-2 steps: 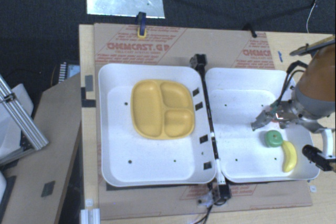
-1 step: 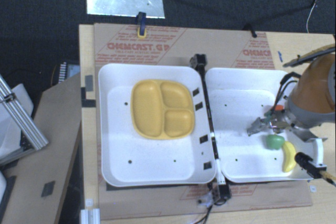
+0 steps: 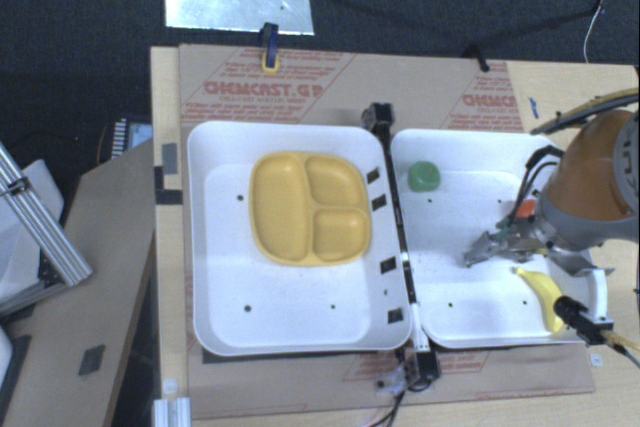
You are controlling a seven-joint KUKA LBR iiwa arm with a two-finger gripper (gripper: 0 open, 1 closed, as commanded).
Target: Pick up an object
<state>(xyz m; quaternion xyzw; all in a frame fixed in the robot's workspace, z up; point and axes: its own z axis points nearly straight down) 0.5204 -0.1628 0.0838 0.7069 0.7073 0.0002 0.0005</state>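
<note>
I see the gripper low inside the right bin, near the middle of its floor, with the arm coming in over that bin's right wall. Its metal tips point toward the divider between the two bins. From this slanted overhead view I cannot tell how far the gripper is spread, and I see nothing caught in it; the white floor shows around the tips.

Closest to the gripper is the banana, lying on the bin floor just to its right and nearer the front wall, partly under the wrist. It looks apart from the tips, not touching them. A dark part of the tool sits over the banana's front end, so I can't see that end.

The green ball sits in the back-left corner of the right bin, well apart from the gripper and close to the divider.

Across the divider, the left bin holds a yellow tray with three compartments, lying flat toward the back and middle of that bin.

Both bins rest on a cardboard sheet with red print.
</note>
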